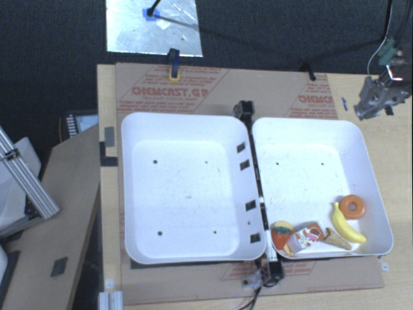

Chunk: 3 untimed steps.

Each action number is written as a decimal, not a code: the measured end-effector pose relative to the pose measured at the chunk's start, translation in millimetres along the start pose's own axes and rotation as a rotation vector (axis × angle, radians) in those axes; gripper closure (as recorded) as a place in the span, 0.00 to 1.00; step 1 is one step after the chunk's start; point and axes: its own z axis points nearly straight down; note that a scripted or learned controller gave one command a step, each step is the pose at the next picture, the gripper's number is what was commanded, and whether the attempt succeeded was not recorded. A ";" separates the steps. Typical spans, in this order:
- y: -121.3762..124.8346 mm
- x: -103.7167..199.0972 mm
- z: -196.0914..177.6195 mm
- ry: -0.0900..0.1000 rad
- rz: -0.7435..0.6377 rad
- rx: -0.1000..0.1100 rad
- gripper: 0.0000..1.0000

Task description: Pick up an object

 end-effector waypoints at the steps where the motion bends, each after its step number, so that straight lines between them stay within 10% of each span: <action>1: 0.5 -51.0 0.4 0.000 -0.005 0.000 1.00; 3: 1.4 -159.7 0.7 -0.001 -0.005 0.000 1.00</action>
